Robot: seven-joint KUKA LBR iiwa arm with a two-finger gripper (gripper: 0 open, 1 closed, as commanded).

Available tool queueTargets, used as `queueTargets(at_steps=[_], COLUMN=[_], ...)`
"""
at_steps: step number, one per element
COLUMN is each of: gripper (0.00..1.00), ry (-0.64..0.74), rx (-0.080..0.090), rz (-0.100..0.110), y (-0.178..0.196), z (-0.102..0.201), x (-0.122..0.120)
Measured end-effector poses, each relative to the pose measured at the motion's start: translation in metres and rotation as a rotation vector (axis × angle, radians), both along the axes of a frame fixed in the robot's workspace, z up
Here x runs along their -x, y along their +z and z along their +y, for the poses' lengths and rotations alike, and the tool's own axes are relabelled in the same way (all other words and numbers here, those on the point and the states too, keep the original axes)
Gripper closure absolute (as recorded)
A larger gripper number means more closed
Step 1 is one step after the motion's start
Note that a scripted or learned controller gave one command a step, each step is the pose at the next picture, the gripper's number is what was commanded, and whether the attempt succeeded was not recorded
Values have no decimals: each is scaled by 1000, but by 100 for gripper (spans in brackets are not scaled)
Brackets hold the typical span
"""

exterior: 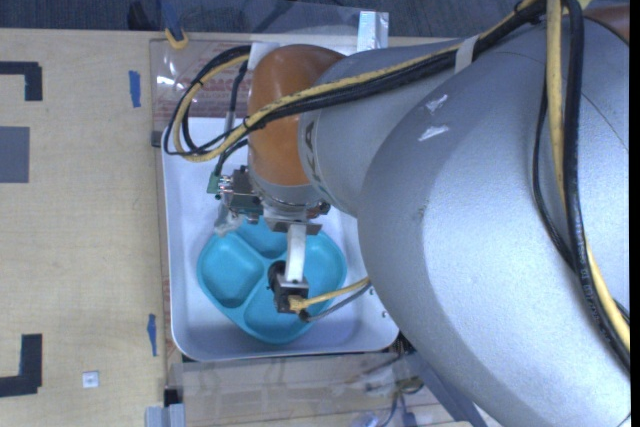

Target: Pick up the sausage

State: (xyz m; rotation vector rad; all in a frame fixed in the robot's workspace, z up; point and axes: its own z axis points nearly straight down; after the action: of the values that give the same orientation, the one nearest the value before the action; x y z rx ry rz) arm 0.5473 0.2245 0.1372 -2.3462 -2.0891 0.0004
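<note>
My arm reaches down into the white bin (186, 245), its orange band (280, 115) standing right over the bin's middle. The gripper (262, 218) hangs below the wrist, low over the rear edge of a blue divided dish (230, 275) in the bin's near half. The wrist covers the gripper's lower end. The arm's grey bulk hides the bin's far part and its right side.
The bin's left wall (168, 215) and near wall (280, 349) lie close around the dish. Bare wooden bench (80, 215) with black corner marks and bits of blue tape spreads to the left. Black and yellow cables (200, 115) loop beside the wrist.
</note>
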Motion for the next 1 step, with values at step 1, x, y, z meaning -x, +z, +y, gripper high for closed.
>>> queueTargets(at_steps=[1], gripper=[0], ry=[162], rx=[-1], rz=[4], y=[16], z=[-67], x=[52])
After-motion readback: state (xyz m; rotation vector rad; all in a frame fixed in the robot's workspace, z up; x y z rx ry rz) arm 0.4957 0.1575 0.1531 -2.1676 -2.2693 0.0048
